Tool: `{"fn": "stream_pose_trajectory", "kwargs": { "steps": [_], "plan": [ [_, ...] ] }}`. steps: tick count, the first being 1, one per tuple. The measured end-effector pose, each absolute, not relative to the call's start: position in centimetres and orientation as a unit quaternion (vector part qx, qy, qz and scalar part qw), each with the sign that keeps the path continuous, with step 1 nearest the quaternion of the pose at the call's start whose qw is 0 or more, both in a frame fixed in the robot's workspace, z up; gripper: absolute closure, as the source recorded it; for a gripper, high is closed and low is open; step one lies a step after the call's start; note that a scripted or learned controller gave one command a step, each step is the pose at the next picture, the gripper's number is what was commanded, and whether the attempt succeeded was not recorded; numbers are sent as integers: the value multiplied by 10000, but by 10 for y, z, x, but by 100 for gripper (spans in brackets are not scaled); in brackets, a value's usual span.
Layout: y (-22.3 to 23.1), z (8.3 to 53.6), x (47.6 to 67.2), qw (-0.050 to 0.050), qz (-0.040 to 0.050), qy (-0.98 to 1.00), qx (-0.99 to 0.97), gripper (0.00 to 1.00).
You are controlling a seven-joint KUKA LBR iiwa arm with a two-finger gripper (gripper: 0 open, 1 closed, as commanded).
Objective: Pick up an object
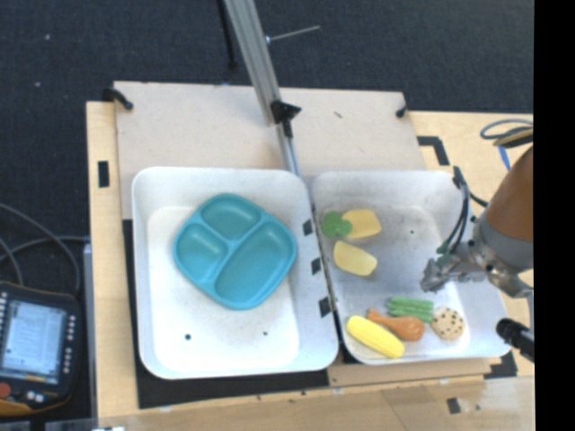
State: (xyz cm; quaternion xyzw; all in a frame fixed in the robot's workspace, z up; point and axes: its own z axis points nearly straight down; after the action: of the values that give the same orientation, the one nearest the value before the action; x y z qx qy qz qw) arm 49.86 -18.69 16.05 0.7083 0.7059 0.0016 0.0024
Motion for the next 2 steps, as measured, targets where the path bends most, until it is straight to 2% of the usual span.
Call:
{"fn": "stream_pose_trajectory", "kwargs": {
  "steps": [2],
  "plan": [
    [-200,276,505,48,18,7085,7057,100]
  ]
}}
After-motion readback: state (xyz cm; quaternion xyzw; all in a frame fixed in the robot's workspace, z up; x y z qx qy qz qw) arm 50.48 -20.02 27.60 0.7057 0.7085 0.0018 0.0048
